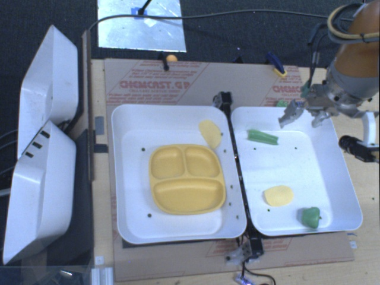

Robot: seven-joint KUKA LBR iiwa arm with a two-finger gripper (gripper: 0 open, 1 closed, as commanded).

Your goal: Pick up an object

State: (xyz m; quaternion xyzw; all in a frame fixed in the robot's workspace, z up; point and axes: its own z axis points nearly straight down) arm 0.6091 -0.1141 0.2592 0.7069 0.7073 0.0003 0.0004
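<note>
End effector [304,114] hangs spread and empty above the right bin's [338,159] far rim.
The green stick [262,137] lies just inside that rim; descending here risks striking the wall and missing it.

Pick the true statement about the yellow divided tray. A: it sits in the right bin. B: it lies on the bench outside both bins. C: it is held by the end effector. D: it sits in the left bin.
D: the tray rests flat inside the left bin, while the end effector is over the right bin's far edge.
</note>
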